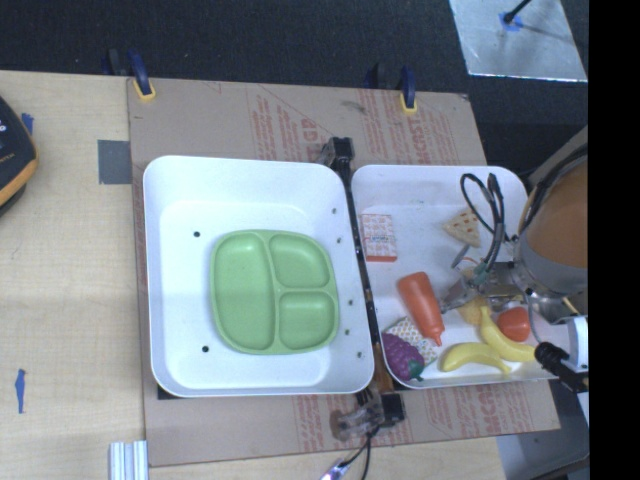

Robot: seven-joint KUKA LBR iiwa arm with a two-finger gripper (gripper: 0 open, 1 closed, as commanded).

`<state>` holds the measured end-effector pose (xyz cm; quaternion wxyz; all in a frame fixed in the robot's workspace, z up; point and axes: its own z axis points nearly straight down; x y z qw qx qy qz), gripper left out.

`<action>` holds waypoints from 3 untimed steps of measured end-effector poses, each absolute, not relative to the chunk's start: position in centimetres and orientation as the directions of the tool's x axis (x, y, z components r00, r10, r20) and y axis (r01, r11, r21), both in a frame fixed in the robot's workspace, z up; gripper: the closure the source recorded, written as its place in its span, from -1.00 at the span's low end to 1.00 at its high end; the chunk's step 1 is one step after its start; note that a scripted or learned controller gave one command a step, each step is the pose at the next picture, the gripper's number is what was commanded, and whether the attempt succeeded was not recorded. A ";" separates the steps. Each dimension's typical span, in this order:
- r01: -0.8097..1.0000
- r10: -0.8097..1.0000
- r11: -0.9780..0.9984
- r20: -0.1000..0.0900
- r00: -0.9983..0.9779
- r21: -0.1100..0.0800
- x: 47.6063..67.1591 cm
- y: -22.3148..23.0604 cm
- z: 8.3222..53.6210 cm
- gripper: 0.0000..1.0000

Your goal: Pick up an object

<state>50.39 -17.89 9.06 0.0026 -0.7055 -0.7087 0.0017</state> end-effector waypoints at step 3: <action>1.000 1.000 0.004 0.001 -0.004 -0.004 57.8 -4.6 22.4 1.00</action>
